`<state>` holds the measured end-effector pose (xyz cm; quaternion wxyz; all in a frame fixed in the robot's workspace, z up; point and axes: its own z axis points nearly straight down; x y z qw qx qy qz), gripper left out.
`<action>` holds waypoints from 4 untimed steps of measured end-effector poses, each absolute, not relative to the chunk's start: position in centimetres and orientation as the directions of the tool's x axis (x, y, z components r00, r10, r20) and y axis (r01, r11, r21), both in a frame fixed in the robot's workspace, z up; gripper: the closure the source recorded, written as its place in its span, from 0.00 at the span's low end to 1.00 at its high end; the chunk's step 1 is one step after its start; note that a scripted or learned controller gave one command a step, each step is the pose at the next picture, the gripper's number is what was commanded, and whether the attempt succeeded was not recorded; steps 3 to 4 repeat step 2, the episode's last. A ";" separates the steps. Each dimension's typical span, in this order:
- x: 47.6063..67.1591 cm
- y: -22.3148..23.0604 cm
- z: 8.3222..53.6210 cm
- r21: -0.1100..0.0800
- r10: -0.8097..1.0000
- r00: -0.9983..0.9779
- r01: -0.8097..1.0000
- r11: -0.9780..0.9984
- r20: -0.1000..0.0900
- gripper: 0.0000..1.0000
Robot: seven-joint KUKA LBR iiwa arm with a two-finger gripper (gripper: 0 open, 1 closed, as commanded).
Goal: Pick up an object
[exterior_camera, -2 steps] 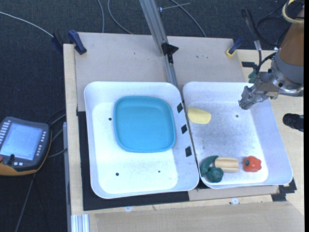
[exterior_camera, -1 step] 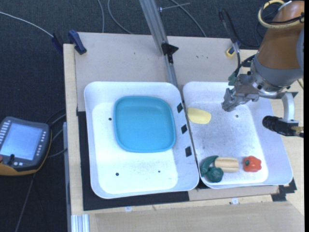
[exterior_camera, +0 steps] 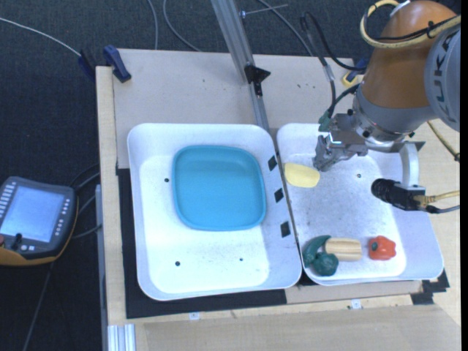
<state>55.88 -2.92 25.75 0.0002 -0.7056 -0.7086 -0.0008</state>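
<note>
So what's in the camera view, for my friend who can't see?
A robot gripper hovers by a yellow object in the right bin, which also holds green, tan and red toys. The left bin holds a blue plate.

Robotics lab: teach pendant [exterior_camera: 33, 221], loose cables [exterior_camera: 146, 6], white bins [exterior_camera: 146, 196].

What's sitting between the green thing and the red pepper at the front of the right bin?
A tan, roll-shaped piece lies between the green thing and the red pepper in the camera view, touching the green thing and just short of the pepper.
</note>
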 end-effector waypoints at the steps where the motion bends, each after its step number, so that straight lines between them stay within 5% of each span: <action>1: 54.9 1.8 26.2 0.000 1.000 -0.005 1.000 0.005 0.001 1.00; 2: 54.1 6.9 26.4 0.000 1.000 -0.005 1.000 0.005 0.001 1.00; 4: 54.1 6.9 26.4 0.000 1.000 -0.005 1.000 0.005 0.001 1.00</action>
